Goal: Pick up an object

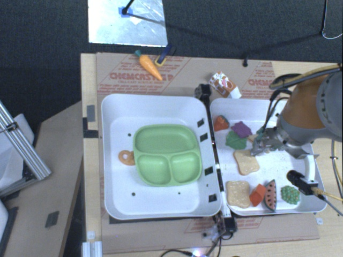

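Whether the fingers of the gripper point(257, 145) are apart or together cannot be told, since they are small and blurred where they reach down into the right bin point(316, 182). Nothing is seen held between them. The tip is placed just above the upper edge of a slice of toast point(246, 163), with a green leafy piece point(235, 140) just beside it on the left and a purple piece point(241, 128) a little farther up. A red-orange piece point(221, 123) is seen near the bin's upper left corner. Along the bin's lower edge a second slice of toast point(238, 193), a red block point(258, 195), a watermelon wedge point(270, 194) and a green broccoli-like piece point(290, 195) are lined up. The left bin point(115, 159) is occupied by a green divided plate point(166, 154), with an orange pretzel-shaped piece point(126, 157) touching its left side. On the tabletop point(91, 95) beyond the bins a toy carrot point(150, 66) and a small packet point(224, 84) are found.
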You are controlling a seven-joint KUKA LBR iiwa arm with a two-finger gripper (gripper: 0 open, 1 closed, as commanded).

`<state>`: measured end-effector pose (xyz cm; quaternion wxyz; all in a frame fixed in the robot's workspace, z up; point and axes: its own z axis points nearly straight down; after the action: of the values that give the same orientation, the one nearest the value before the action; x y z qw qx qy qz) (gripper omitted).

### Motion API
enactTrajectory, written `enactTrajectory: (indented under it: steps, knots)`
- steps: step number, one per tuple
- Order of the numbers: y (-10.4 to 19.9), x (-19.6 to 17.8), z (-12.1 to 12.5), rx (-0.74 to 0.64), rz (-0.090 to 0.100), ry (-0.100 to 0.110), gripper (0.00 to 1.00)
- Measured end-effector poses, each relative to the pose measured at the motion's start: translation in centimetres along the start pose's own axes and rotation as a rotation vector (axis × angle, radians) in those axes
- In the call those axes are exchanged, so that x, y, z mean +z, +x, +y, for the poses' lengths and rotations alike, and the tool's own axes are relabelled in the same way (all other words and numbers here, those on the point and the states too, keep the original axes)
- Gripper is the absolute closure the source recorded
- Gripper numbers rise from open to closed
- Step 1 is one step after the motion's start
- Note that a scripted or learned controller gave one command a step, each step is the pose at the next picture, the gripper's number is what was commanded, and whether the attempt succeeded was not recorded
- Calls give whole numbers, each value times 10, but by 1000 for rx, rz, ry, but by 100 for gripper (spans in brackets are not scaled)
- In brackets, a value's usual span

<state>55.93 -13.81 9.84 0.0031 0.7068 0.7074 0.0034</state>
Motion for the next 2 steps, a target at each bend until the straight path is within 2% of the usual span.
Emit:
enactTrajectory:
  steps: [1,2]
  knots:
    - [-5,-57,11,-3,-2,2,100]
    - [0,-113,5,-4,-2,2,100]
